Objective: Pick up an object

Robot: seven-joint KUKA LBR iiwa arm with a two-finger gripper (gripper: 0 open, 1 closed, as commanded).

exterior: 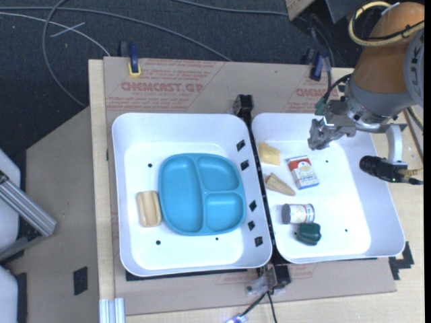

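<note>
Objects for picking lie in the right bin [377,227]: two cheese wedges [270,155], a red-and-white box [303,173], a small jar [298,213] touching a green piece [309,233]. Above its upper area hangs the claw [320,134]; nothing shows between its fingers. The left bin [128,180] holds a blue divided plate [201,193] beside a bread piece [149,208].

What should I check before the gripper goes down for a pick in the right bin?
1. Gripper above right bin: ok.
2. Gripper carrying nothing: cannot tell.
3. Red-and-white box directly below: not ok, it lies offset toward the bin's middle.
4. Box apart from cheese wedges: ok.
5. Spice jar apart from dark green object: not ok, touching.
6. Finger opening: cannot tell.
</note>
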